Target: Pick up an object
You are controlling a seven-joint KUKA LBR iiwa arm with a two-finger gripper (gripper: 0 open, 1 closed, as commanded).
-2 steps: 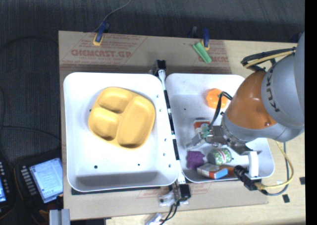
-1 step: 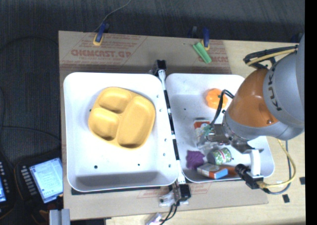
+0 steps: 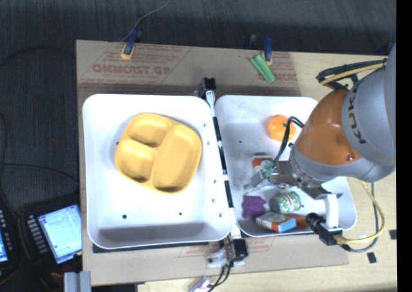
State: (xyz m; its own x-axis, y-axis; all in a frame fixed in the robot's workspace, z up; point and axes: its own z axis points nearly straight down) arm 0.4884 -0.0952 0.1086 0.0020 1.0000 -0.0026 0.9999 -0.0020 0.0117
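The gripper hangs low over the middle of the right bin, at the end of the grey arm, which reaches in from the right with its orange band over the bin's right half. From this angle it cannot be told whether the gripper is open or closed.

The loose things lie around it on the bin floor. A can with a green and silver wrap lies on its side just below the gripper, toward the near wall. A purple lump sits just left of the can. A box, orange and white, lies flat against the near wall, close under both. A red piece shows just above the gripper, partly hidden by it. An orange ball rests farther back, partly covered by the arm.

The left bin touches the right one along their shared edge and holds a yellow dish with three rounded hollows, near its centre.

Both bins stand on a brown board. A green marker lies on it behind the right bin, and two blue clamps grip its far edge. A tablet with a lit screen lies off the board at lower left.
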